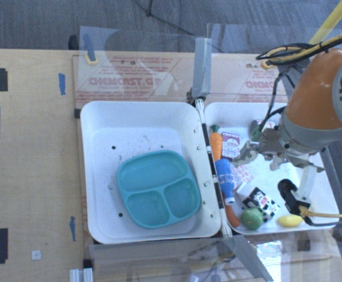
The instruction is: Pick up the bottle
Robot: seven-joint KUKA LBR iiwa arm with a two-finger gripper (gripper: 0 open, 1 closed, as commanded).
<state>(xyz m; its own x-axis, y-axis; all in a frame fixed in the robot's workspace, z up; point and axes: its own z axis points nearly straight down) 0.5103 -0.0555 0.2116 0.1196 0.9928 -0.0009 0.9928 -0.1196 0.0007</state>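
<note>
Pincer (pixel 248 151) first: it hangs over the right bin, near the middle of it, on the end of the grey arm (pixel 303 131) with the orange band. I cannot tell if the pincer is open or closed. I see nothing held in it.

The wooden worktop (pixel 30 157) is the biggest thing. Two white bins sit on it side by side. The left bin (pixel 94 119) holds a blue-green plate (pixel 159 188) with three parts. The plate lies flat, close to the bin's near right corner.

The right bin (pixel 241 108) holds many small things. The blue bottle (pixel 224 178) lies on its side along the bin's left wall. It is just beside the wall. The pincer is near it, a little up and to the right, and the two look apart.

An orange toy carrot (pixel 216 145) lies just past the far end of the bottle, along the same wall. A small red and white card (pixel 231 144) lies right beside the carrot, close to the pincer. A pink spotted packet (pixel 242 173) lies between the bottle and the arm.

A black and white spotted toy (pixel 261 202) sits near the front of the bin. A green round fruit (pixel 252 218) touches it at the front. A yellow lemon (pixel 289 220) lies to the right of the fruit. A small red-orange thing (pixel 232 216) lies just left of the green fruit, by the bottle's near end. I cannot tell what it is.
</note>
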